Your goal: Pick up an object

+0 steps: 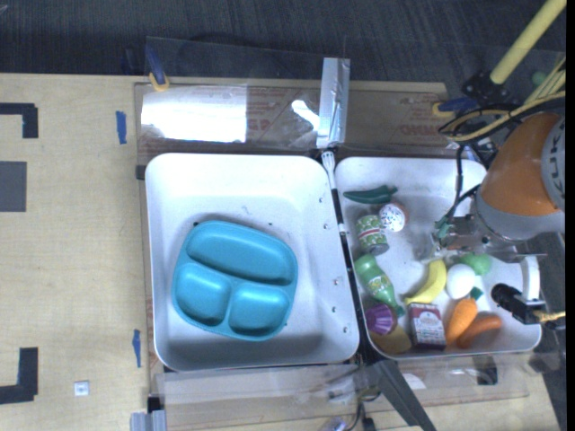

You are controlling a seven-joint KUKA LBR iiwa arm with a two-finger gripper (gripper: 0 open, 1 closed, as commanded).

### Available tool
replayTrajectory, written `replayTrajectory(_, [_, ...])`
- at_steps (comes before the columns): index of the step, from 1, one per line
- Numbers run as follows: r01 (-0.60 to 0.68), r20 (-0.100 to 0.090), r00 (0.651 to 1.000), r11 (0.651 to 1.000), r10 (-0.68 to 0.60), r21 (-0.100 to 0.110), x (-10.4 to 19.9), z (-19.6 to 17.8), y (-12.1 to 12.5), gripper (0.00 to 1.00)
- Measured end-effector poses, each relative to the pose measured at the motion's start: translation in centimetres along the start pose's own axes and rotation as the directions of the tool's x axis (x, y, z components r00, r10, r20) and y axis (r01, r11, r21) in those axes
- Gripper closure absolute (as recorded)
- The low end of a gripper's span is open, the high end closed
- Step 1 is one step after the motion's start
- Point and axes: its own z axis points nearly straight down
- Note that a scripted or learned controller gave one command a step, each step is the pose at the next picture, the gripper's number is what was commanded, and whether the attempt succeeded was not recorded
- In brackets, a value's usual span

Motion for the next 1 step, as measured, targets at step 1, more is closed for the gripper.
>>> replayTrajectory(1, [-0.046, 0.0, 0.999, 0.999, 0.046, -0.008, 3.16, -11.51, 3.34, 1.0])
